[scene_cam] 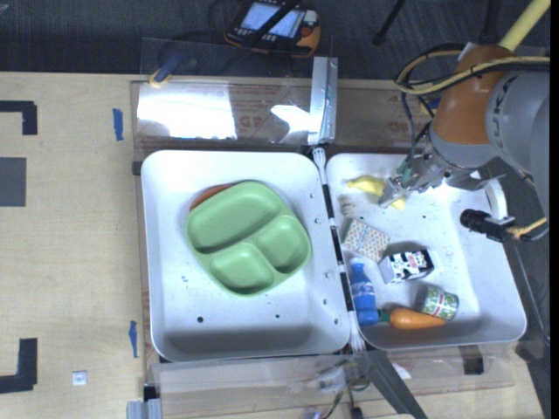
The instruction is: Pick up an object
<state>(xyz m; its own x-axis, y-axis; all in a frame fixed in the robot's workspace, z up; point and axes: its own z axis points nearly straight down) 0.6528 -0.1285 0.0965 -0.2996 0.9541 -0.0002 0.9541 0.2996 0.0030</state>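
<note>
In the right bin (489,278) my gripper (403,184) is low at the back, its tip against the right end of a yellow banana-shaped toy (367,184). A small yellow bit shows just below the tip. Other objects lie nearer the front: a patterned packet (366,240), a black-and-white carton (408,264), a blue bottle (362,290), a green can (437,303) and an orange carrot (416,319).
The left bin (175,321) holds a green divided plate (249,236) with something orange (208,194) peeking from under its back edge. A black cable end (476,221) hangs over the right bin's right side. A metal divider (323,103) stands behind the bins.
</note>
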